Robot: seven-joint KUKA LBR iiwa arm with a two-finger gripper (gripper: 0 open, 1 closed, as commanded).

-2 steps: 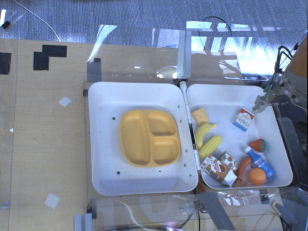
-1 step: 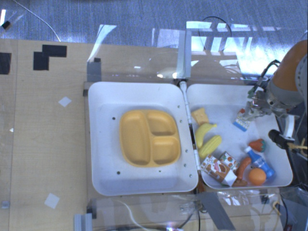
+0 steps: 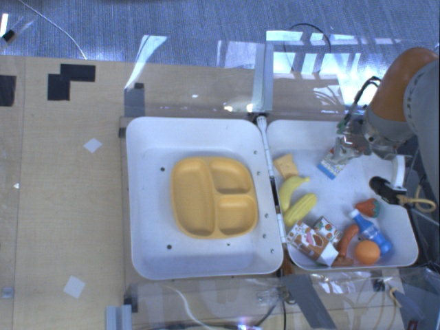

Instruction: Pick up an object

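The end effector is hovering over the right bin, and the small blue-and-white packet is sitting right beneath its tips, slanting down-left; grip state, can't tell.

Grey robot arm enters from right side, above right bin. Orange band sits above wrist, near bin's far right corner. Wrist angles down and left into bin. Gripper at arm's tip, low over bin's far half, fingers pointing down-left, closed on small blue-and-white packet.
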